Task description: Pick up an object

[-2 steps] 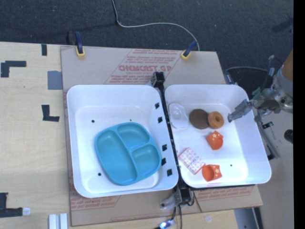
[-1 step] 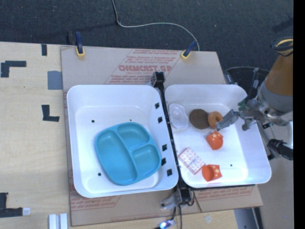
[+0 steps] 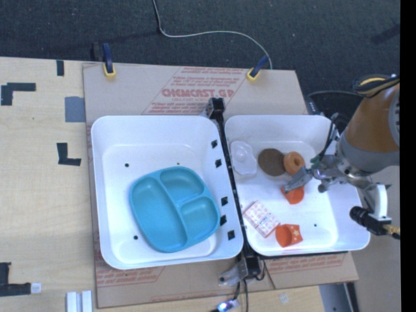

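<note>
Gripping orange piece point(image 3: 294, 184), pincer point(image 3: 296, 182) closed

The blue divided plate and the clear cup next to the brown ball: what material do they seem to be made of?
The blue divided plate looks like moulded plastic with a smooth, slightly glossy finish: uniform colour, rounded compartment ridges, soft highlights. The clear cup seems to be thin transparent plastic, since the white bin shows through it; glass cannot be excluded at this resolution.
</note>
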`<state>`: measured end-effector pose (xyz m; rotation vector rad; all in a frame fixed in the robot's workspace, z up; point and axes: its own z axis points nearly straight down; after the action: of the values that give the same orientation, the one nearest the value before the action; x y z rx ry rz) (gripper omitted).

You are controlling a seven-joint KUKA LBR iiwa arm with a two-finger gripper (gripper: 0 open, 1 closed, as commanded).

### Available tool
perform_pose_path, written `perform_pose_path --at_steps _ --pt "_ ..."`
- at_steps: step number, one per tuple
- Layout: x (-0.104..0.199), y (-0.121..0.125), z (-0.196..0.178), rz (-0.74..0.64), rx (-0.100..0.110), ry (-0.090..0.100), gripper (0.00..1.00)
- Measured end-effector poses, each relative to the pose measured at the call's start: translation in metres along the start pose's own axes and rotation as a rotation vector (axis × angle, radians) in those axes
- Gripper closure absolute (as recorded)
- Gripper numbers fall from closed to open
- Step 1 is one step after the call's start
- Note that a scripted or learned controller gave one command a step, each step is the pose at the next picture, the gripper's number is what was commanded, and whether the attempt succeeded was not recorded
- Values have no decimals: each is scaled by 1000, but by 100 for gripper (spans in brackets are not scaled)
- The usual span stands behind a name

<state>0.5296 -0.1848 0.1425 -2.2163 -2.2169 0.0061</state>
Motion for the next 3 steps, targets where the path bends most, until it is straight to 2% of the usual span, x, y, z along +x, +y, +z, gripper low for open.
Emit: perform_pose_path --at_steps 1,2,3 --pt "1 -1 54 -1 -3 -2 0" --pt "1 0 42 -1 -4 -1 100" --pt "3 10 -6 -1 -11 -3 100"
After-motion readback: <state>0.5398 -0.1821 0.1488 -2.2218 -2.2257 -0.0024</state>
